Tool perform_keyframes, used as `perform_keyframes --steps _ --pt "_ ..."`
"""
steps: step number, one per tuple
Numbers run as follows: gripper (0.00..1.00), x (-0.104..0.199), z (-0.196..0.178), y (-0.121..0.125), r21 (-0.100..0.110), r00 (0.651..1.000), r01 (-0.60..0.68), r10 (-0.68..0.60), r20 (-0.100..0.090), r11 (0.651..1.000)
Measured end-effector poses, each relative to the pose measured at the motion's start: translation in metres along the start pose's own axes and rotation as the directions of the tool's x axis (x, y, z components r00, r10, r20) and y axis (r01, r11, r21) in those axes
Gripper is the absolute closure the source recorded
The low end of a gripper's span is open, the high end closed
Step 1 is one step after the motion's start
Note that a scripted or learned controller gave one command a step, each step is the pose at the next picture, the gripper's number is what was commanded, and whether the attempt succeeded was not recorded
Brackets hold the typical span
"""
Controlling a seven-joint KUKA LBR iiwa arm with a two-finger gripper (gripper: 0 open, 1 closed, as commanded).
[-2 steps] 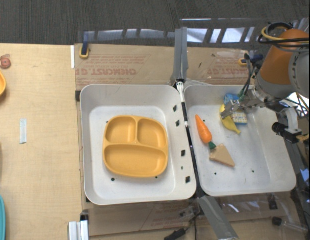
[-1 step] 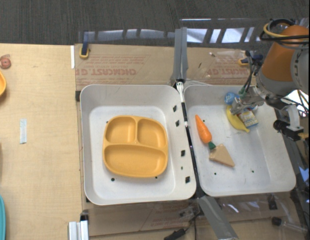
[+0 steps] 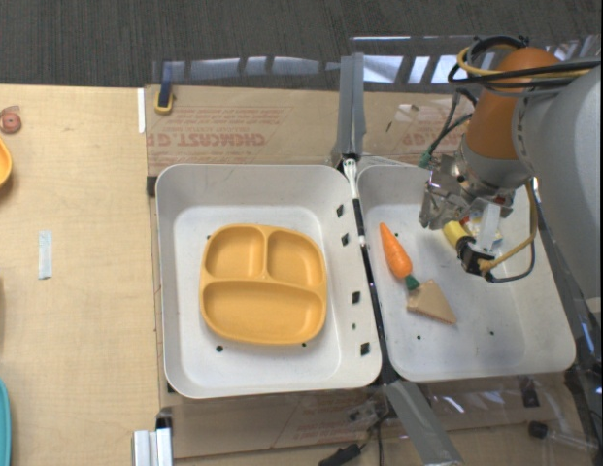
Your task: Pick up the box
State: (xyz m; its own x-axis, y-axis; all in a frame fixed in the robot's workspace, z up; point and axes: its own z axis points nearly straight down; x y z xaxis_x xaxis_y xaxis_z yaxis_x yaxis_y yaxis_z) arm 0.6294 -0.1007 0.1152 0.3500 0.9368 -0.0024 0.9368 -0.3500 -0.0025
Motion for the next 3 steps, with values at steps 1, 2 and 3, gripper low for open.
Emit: perform_keyframes --steps 1,2,3 --pt "1.0 0.013 0.025 0.019 0.001 0.915 -0.404 0.404 0.001 0.915" --pt "0.0 0.014 0.025 0.019 0.001 0.915 -0.404 0.404 0.001 0.915" --pt "0.0 -0.014 0.024 0.03 0.0 0.952 -0.306 0.306 0.0 0.952"
